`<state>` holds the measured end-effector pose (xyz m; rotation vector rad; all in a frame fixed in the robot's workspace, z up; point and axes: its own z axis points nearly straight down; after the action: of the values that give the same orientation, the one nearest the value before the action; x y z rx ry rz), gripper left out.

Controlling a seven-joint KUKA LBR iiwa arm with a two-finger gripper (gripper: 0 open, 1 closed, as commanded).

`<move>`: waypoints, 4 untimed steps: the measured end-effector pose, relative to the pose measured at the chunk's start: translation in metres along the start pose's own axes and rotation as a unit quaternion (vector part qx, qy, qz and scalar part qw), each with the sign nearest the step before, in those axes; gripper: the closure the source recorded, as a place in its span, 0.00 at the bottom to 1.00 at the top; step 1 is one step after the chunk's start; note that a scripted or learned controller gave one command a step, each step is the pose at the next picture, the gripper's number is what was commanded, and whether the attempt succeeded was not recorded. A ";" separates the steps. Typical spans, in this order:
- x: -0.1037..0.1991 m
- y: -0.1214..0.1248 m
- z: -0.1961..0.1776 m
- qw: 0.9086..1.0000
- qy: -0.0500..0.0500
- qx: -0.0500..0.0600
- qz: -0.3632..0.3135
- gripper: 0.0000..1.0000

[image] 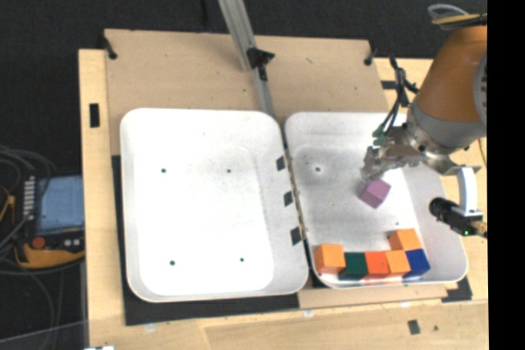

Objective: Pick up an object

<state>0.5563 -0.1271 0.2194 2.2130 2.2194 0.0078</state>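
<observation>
The purple block (376, 193) sits in the right bin (328, 135), roughly in the middle of its floor and tilted, one corner pointing down toward the near rim. It is directly under the gripper (379, 165), its top edge meeting the gripper's lower end, so the two look to be touching or very nearly so. Whether the block is actually clasped or merely lying beneath the tool cannot be told from this slanted view, and the gripper's state cannot be read either (the grey wrist body hides that part).

The arm (455, 86) comes in from the right side, its orange band high over the bin's far right corner, the grey wrist below it angling down and leftward to the gripper. Dark cables run along the arm's left flank.

Along the near rim of the same bin lies a row of other blocks, well apart from the purple one: an orange block (330, 256) at the left end, then a green block (354, 265), a red-orange block (376, 262), another orange one, and a blue block (417, 260) at the right, with one more orange-brown block (404, 239) resting just behind them.

The left bin (205, 201) lies just beside the right one, their rims adjoining.
</observation>
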 end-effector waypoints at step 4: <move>0.146 0.009 -0.012 1.000 0.001 0.006 -0.001 1.00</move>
<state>0.5646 0.0185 0.2309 2.2171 2.2291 -0.0032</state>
